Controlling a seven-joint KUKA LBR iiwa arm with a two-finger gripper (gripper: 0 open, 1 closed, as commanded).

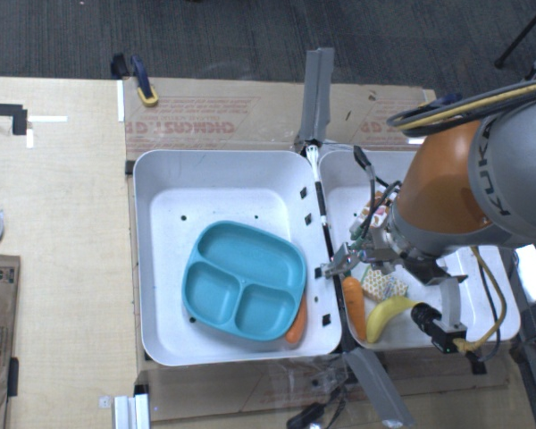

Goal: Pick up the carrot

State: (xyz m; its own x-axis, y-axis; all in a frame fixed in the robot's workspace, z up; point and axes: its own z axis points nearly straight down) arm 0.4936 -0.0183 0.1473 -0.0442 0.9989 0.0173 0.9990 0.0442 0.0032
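Whether the jaws stand open or closed cannot be told: the gripper (353,256) is a tangle of dark metal and cables under the arm's orange band, low at the left side of the right bin (339,179), and nothing can be made out between its tips. A carrot (354,307) lies just below it in that same bin, orange, lengthwise along the bin's left wall, its upper end close under the gripper; whether they touch is unclear. A banana (387,316) lies just beside this carrot on the right, curved and yellow, and a pale patterned object (381,283) sits between the banana and the gripper. A second orange carrot-like piece (297,325) lies in the left bin (147,257), tucked against the lower right edge of a blue divided plate (244,280) that has three compartments. The plate rests tilted across the left bin's floor. The arm (464,181) reaches in from the right above the right bin.
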